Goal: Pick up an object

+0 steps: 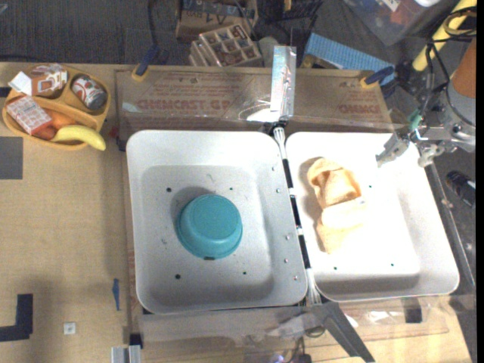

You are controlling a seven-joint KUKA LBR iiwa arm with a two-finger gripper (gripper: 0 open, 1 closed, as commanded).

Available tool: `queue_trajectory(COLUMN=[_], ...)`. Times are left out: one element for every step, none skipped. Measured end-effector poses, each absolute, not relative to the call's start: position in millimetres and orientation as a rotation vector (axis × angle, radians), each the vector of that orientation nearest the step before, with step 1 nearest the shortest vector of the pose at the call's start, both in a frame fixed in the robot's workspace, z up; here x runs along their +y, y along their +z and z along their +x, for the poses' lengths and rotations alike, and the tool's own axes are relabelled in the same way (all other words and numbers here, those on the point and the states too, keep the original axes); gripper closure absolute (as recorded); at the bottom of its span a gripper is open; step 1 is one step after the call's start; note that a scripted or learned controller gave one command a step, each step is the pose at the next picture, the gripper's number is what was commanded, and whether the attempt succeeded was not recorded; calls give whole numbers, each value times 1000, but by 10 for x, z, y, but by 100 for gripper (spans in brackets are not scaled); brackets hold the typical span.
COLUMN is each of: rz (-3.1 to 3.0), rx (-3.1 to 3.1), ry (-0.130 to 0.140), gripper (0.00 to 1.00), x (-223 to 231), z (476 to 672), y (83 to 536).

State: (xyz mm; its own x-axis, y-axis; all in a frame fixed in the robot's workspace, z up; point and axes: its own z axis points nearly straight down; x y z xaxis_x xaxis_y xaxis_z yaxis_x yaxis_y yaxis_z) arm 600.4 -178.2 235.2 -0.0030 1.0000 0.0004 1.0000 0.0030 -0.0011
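The arm enters at the far right, bent over the right bin's [435,278] back right corner, with its gripper [409,149] hanging above that corner. The two fingers stand spread apart with nothing between them.

Off the bench's back left corner sits one yellow tray [45,131] carrying one banana [81,135] along its near edge and several small packets. The left bin [144,165] holds one teal bowl [211,225], turned upside down, slightly nearer its front edge than its centre. The right bin holds one crumpled tan cloth [335,201], lying toward its left edge, well apart from the gripper.
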Motion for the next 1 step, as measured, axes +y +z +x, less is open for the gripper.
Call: queue_trajectory(rz=[-2211], rx=[-2232], ry=[1], gripper=[0], x=[-1429], z=[6152], y=[1174])
